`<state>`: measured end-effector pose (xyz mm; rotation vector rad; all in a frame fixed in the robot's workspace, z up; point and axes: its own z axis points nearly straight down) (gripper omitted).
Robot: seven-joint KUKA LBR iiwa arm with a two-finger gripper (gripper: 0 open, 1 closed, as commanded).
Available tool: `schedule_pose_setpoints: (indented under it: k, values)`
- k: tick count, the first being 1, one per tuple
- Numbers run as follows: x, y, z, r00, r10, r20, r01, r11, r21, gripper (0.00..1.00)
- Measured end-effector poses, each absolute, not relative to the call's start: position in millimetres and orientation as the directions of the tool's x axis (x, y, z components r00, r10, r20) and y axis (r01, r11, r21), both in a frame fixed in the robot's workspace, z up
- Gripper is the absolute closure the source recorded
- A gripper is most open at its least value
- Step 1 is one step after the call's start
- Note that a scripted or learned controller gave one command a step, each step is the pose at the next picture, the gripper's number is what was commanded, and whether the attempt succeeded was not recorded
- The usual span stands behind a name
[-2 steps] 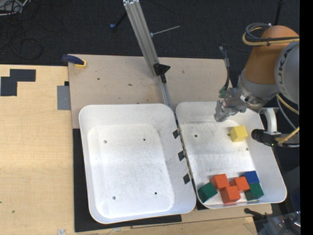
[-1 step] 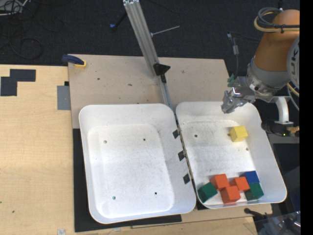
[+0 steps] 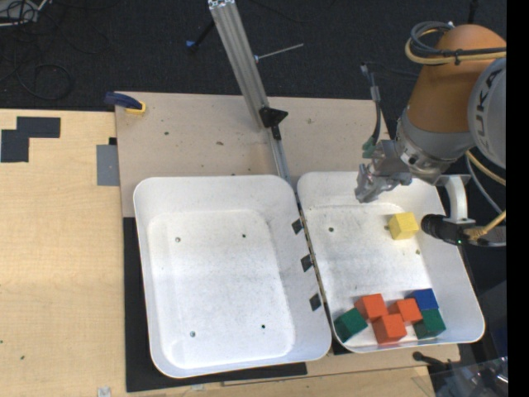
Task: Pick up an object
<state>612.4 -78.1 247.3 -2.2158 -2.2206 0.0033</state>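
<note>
**What the view hides or cuts off**

The arm (image 3: 459, 81) is cut by the right edge of the picture, so its base is out of sight. The gripper (image 3: 369, 184) hangs over the far part of the right bin (image 3: 364, 246), and its fingers are too small and dark to tell apart. In the near corner of the right bin the blocks lie crowded: the blue block (image 3: 426, 298) is partly covered by an orange block (image 3: 408, 309), and one green block (image 3: 430, 325) sits half behind it. Beyond the right bin, the metal rail (image 3: 241, 56) is cut by the top edge.
</note>
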Motion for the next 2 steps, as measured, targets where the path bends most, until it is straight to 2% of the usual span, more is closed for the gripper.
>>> schedule_pose_setpoints:
  k: [1, 2]
  values:
    - [589.0, -24, 242, -0.004, 1.0, 0.003, 1.0, 0.004, -0.005, 1.0]
    - [578.1, 28, 248, -0.004, 1.0, 0.003, 1.0, 0.004, -0.005, 1.0]
